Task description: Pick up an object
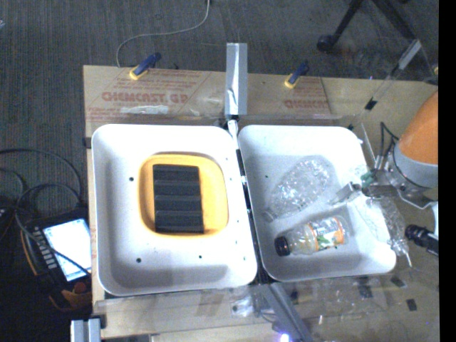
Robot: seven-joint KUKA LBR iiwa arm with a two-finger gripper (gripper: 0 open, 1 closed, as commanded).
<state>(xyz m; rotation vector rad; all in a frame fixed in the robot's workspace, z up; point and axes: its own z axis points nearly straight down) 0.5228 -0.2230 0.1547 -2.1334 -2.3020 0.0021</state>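
Your likeliest pick items: a clear crumpled plastic bottle (301, 184) mid-frame in the right bin (313, 135), and below it a labelled bottle (313, 236) lying on its side, dark cap pointing left. Arm: orange band (429, 135) at the right edge, wrist hanging over the bin's right rim; gripper (370, 184) state you cannot tell. Left bin (114, 191): one yellow tray (147, 191) holding a black ribbed block (178, 198).

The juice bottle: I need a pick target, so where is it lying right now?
In the camera view the juice bottle lies on its side near the front of the right bin, cap pointing left, just below the crumpled clear plastic.
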